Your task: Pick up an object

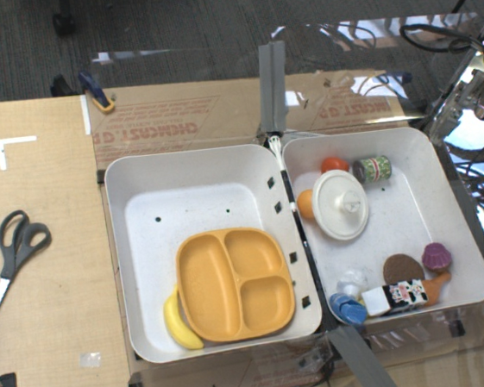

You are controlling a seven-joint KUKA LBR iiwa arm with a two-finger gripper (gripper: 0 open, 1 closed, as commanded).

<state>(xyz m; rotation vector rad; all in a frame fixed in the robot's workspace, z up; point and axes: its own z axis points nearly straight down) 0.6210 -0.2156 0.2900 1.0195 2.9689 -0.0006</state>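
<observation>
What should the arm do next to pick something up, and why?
Probably swing in over the right bin and line up above the purple piece. It lies near the right wall, the side the arm reaches from, with bare floor above it, while the white lid looks too broad for two fingers. In the left bin, the yellow tray covers part of the banana.

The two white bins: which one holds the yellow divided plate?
The left bin holds the yellow divided plate, with a banana tucked beside it. The right bin holds small items instead, including a white lid.
</observation>
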